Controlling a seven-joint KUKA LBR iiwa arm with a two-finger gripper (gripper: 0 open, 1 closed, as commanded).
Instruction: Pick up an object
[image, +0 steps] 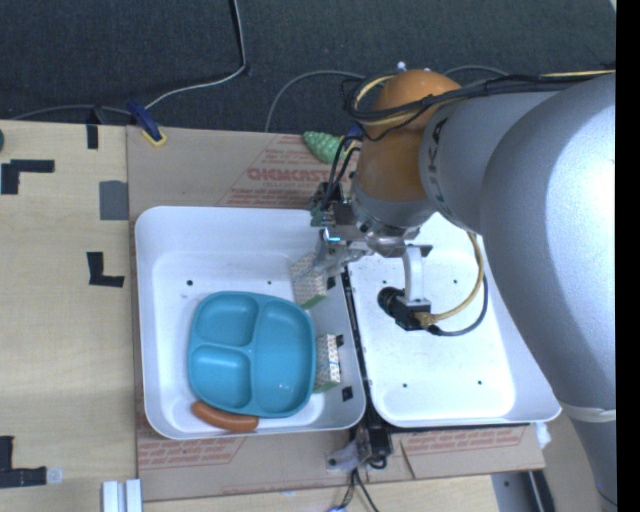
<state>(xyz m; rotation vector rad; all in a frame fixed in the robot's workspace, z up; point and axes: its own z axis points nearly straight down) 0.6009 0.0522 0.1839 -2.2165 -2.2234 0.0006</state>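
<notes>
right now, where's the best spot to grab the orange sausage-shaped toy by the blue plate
Grip the orange sausage-shaped toy across its narrow middle, coming straight down. It lies flat along the left white bin's front wall, tucked against the blue divided plate, so the fingers probably fit best closing front to back.

- On the brown cardboard sheet (255, 175) under the bins we read red block printing that looks like "CHEMCRAST", though the letters are small and we are not sure of every one.
- Below it runs a smaller red line that we cannot make out.
- Along the cardboard's front edge (455, 440), below the bins, we see more lines of red printing, too small and blurred for us to read.
</notes>
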